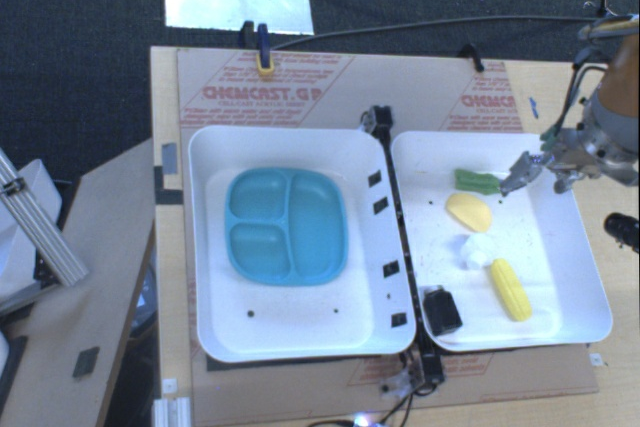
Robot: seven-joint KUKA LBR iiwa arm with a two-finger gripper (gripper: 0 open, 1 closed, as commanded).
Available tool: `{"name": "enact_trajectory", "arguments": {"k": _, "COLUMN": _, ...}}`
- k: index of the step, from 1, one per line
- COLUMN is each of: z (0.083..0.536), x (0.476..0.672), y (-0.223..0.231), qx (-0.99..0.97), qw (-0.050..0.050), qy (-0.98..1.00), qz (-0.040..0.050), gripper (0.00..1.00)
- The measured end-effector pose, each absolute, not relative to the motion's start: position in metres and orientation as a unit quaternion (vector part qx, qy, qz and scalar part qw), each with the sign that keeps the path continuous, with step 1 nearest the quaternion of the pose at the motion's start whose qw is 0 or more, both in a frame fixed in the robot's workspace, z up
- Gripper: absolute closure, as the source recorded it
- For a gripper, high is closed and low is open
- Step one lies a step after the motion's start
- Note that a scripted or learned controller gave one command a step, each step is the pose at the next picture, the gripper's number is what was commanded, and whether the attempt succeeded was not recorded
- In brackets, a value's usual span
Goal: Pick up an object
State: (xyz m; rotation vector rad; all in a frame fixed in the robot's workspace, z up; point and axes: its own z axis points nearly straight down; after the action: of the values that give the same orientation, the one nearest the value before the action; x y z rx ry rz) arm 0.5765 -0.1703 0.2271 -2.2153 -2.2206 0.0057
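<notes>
The gripper (522, 173) hangs low by the green piece (477, 181) — likely lining up a grasp — fingers' state I cannot tell.

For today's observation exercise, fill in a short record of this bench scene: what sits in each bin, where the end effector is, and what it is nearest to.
left bin: blue divided plate
right bin: green piece, yellow lemon-like piece, small white piece, yellow corn cob, black block
end effector: over the right bin's far part, reaching in from the right
nearest thing: green piece, just beside its tip
held thing: none seen between its fingers
</notes>
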Motion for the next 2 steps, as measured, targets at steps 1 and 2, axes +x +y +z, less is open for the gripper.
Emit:
{"name": "enact_trajectory", "arguments": {"k": 1, "z": 0.231, "x": 0.578, "y": -0.170, "qx": -0.706, "qw": -0.001, "qy": -0.708, "qz": -0.0004, "gripper": 0.00}}
{"name": "enact_trajectory", "arguments": {"k": 2, "z": 0.174, "x": 0.569, "y": -0.171, "qx": -0.707, "qw": 0.001, "qy": -0.708, "qz": 0.0008, "gripper": 0.00}}
